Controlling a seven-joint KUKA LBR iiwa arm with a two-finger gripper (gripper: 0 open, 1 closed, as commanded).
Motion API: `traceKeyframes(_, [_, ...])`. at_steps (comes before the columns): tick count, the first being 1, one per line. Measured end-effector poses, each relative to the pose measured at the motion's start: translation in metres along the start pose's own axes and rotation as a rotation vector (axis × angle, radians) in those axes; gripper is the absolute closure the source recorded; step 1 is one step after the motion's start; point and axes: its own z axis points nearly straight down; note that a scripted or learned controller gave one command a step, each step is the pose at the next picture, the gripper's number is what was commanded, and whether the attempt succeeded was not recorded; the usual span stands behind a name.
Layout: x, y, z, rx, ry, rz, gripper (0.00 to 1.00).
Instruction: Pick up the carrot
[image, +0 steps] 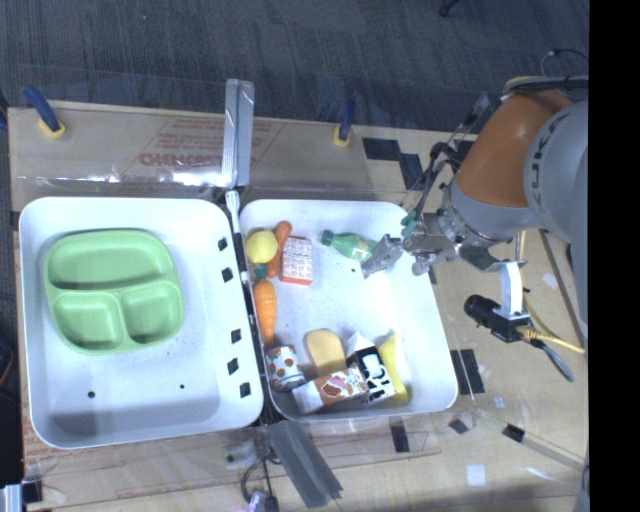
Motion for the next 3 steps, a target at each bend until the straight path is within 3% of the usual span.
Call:
traceKeyframes(1, [0.078,0.089,0.039,-0.002,0.0,-0.102,0.0])
traceKeyframes(2, [0.086,-0.009,0.126,0.001,0.0,-0.052,0.0])
traceKeyframes(3, [0.086,-0.009,0.117,0.002,-0.001,-0.056,1.0])
